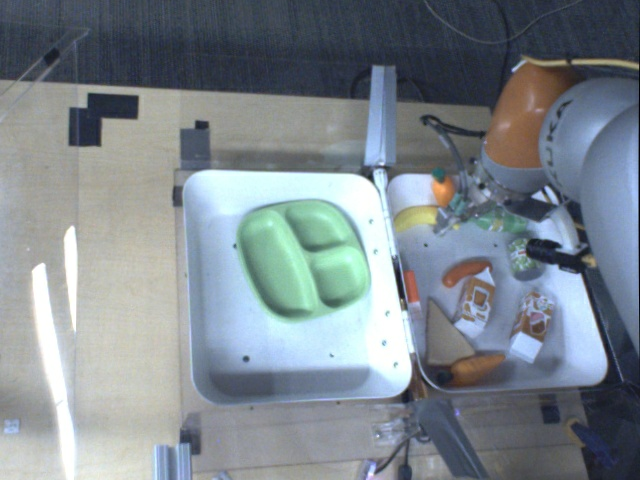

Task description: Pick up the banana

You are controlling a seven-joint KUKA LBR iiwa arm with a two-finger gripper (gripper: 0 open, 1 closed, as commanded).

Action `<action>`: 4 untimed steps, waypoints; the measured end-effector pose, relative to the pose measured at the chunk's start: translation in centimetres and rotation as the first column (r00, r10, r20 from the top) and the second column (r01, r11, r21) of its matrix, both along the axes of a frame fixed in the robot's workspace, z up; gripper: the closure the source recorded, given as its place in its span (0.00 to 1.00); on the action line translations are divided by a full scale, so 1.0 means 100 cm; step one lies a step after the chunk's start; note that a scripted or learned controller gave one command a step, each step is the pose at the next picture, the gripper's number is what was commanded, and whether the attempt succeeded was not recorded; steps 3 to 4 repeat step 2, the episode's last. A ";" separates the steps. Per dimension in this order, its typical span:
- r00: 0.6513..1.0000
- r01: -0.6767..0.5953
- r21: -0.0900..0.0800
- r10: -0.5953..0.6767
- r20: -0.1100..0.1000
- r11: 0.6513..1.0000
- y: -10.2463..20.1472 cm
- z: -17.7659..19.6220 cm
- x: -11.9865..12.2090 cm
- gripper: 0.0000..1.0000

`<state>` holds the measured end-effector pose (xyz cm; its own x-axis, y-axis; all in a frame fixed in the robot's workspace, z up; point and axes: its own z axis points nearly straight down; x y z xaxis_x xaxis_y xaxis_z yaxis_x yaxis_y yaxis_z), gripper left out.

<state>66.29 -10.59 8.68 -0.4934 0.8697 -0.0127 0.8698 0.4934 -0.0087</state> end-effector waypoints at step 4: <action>0.972 0.236 0.016 -0.236 0.008 0.972 0.061 0.098 0.007 1.00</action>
